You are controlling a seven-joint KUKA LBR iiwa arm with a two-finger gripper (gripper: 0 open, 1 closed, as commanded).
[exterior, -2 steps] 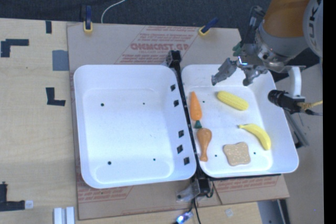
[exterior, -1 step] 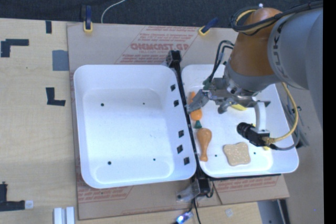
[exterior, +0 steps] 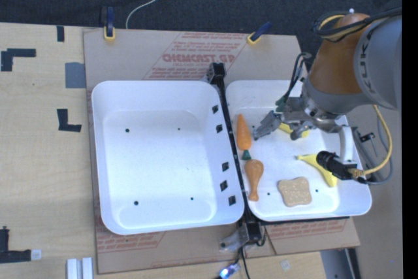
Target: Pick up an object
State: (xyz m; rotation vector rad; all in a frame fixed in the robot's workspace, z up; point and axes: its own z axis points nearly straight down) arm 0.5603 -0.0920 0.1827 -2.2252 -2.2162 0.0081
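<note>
My gripper [exterior: 282,127] hangs over the right bin [exterior: 261,96], its two fingers spread apart with nothing between them. One fingertip [exterior: 264,125] points left toward an orange carrot [exterior: 243,132] lying along the bin's left wall. Below the carrot lies a brown drumstick [exterior: 253,178]. A slice of toast [exterior: 294,191] rests near the bin's front edge. A yellow banana [exterior: 318,168] lies at the right, partly under a black fitting. A small yellow piece [exterior: 285,129] shows between the fingers, under the gripper.
The left bin [exterior: 157,153] sits beside the right one, divided by a black clip strip [exterior: 225,134]. Both rest on a cardboard sheet [exterior: 189,55]. Yellow cables [exterior: 379,163] loop at the arm's right side.
</note>
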